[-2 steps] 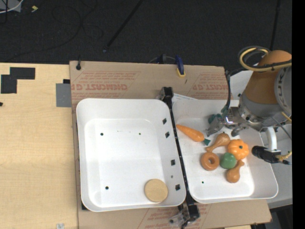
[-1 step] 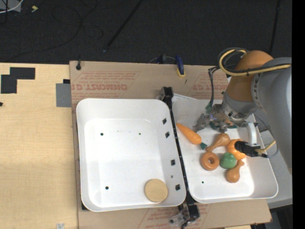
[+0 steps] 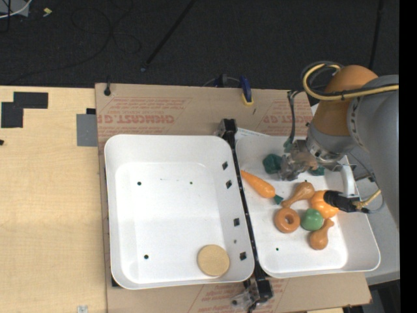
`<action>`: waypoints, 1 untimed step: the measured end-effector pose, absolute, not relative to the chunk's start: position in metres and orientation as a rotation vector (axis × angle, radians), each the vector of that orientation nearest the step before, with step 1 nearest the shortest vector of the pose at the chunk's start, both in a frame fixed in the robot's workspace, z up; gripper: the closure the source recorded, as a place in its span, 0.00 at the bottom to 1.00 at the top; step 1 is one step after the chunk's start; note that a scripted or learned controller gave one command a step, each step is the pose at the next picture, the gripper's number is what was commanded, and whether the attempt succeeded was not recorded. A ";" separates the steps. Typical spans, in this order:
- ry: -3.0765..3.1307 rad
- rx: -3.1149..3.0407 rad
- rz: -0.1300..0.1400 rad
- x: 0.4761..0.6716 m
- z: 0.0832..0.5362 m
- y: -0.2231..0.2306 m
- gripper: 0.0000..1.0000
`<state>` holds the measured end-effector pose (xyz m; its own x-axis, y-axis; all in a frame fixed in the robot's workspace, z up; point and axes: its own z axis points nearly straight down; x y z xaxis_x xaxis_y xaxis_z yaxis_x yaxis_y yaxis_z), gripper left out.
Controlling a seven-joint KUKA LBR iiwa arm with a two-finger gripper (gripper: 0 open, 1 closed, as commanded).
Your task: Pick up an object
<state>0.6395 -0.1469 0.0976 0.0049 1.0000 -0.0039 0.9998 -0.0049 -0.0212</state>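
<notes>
Jaws unclear; gripper [image 3: 291, 163] near carrot [image 3: 258, 185] pointing lower right.

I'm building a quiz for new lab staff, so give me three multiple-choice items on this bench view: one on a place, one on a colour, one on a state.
1. Where does the round tan disc lie?
A. left bin, near corner
B. right bin, centre
C. on the cardboard

2. What colour is the ball beside the orange ring?
A. blue
B. green
C. white

3. How does the gripper stand?
A. over the left bin
B. raised clear of the bench
C. low in the right bin, at its far side

Answers: 1 A, it rests near the left bin's front right corner. 2 B, its surface is green. 3 C, it is down among the toys there.
</notes>
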 end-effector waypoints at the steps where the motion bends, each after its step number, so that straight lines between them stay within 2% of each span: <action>1: -2.218 -2.219 0.001 0.609 0.125 -0.114 1.00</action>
<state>0.6088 -0.1141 0.1245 0.0007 1.0000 0.0021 1.0000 -0.0007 -0.0035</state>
